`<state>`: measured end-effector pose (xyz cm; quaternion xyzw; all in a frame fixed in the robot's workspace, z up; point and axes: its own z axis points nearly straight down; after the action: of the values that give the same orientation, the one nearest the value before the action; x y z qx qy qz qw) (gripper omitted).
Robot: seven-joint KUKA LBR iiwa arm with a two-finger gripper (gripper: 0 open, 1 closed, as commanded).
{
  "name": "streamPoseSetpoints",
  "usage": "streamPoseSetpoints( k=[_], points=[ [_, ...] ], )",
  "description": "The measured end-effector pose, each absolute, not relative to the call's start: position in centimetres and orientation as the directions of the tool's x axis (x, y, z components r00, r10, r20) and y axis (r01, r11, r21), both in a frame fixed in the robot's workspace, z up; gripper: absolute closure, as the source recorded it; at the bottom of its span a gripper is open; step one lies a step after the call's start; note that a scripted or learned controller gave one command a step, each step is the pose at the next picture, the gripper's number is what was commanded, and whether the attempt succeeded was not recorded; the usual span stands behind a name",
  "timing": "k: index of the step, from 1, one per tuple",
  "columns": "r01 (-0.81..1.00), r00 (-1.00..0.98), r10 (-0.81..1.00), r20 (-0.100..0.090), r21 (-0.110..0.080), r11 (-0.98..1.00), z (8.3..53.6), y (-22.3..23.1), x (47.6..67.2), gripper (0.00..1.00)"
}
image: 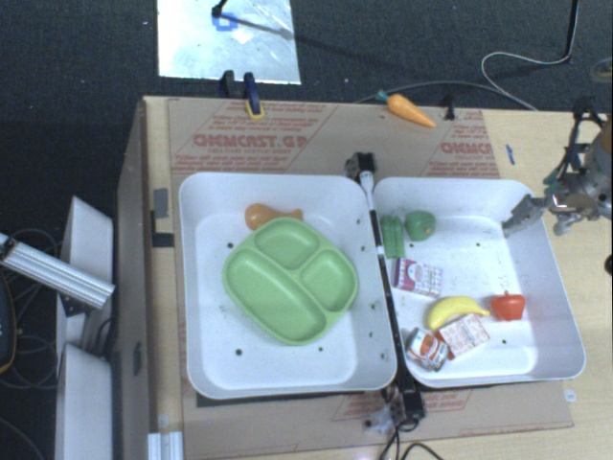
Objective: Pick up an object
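The right bin (546, 257) holds several small items. A yellow banana (456, 309) lies beside a red pepper (509, 306). A red-and-white packet (465, 334) and a small can (426, 349) sit near the front wall. A white-and-purple carton (419, 277), a green block (391, 236) and a green round fruit (420, 224) lie along the left side. My gripper (542, 213) hangs over the bin's far right edge, above and apart from all of them, with nothing seen in it.
The left bin (206, 257) holds a green divided plate (290, 279) with an orange item (261, 216) behind it. A toy carrot (410, 110) lies on the cardboard beyond the bins. A black clamp (364, 168) sits where the bins meet.
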<state>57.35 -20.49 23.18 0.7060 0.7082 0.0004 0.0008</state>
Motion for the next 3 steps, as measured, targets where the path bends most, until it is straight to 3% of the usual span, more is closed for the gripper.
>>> streamPoseSetpoints(
  k=[1,2,3],
  points=[
    [1.0,-0.005,1.0,0.0,0.0,0.005,9.9,-17.8,62.7,0.0],
    [1.0,-0.006,1.0,0.0,0.002,0.006,8.5,-11.7,66.9,0.0],
    [1.0,-0.002,1.0,-0.001,0.002,0.002,8.5,-12.5,66.2,0.0]
  ],
)
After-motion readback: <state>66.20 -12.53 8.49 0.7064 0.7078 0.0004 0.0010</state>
